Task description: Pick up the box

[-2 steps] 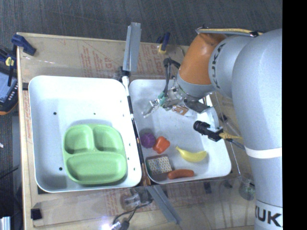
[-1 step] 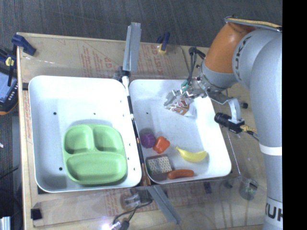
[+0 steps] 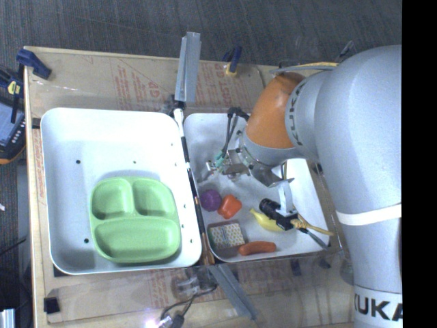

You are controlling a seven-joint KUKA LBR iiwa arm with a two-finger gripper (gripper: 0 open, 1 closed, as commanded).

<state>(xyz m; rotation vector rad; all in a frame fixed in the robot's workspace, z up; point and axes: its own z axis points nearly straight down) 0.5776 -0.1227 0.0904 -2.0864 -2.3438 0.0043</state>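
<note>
Low in the view's right-hand bin (image 3: 311, 183), close to its left wall, lies the box (image 3: 227, 234), a small flat pack with a fine chequered face; any print on it is too small to read. Just above it sit a purple ball-like thing (image 3: 210, 199) and an orange piece (image 3: 230, 206), near each other. Just right of the box, along the bin's lower edge, lies a reddish sausage-shaped thing (image 3: 257, 248). A yellow curved thing (image 3: 265, 219) lies further right, partly covered.

The gripper (image 3: 224, 164) hangs over the upper part of that bin, well apart from the box and not touching it. Whether it is open or closed cannot be told, and nothing is seen in its hold; a small teal patch beside it is too unclear to name.

The left-hand bin (image 3: 61, 149) holds a green divided tray (image 3: 135, 221). The arm's grey body (image 3: 362, 149) hides the right bin's far side, and white "KUKA" lettering (image 3: 377, 311) shows at its foot, cut off at the edge. Red print on the bench board (image 3: 102, 80) is illegible.
</note>
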